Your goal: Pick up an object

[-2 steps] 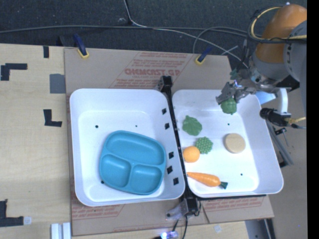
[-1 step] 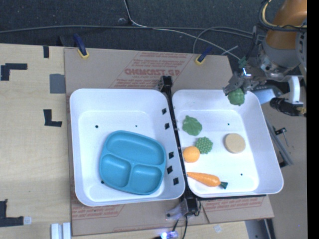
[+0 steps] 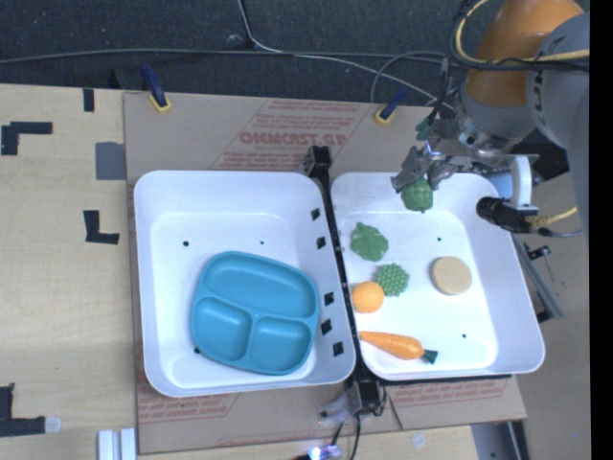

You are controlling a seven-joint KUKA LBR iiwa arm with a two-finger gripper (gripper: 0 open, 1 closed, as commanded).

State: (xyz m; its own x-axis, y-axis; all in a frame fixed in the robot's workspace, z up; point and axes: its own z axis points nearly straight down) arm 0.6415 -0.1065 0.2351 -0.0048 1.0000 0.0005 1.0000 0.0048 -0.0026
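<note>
Two white bins on desk; claw (image 3: 421,182) over right bin (image 3: 498,348) back edge, fingers closed round green veg (image 3: 418,197), lifted clear; below lie lettuce (image 3: 369,241), broccoli (image 3: 392,278), orange (image 3: 368,297), carrot (image 3: 391,344), biscuit (image 3: 451,275); blue tray (image 3: 254,311) in left bin (image 3: 158,257).

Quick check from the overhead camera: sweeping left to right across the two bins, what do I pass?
Blue divided tray in the left bin → orange ball → carrot → green item in the pincer → round tan piece. Two green pieces in the right bin overlap others in left-right position, so I left them out.
</note>
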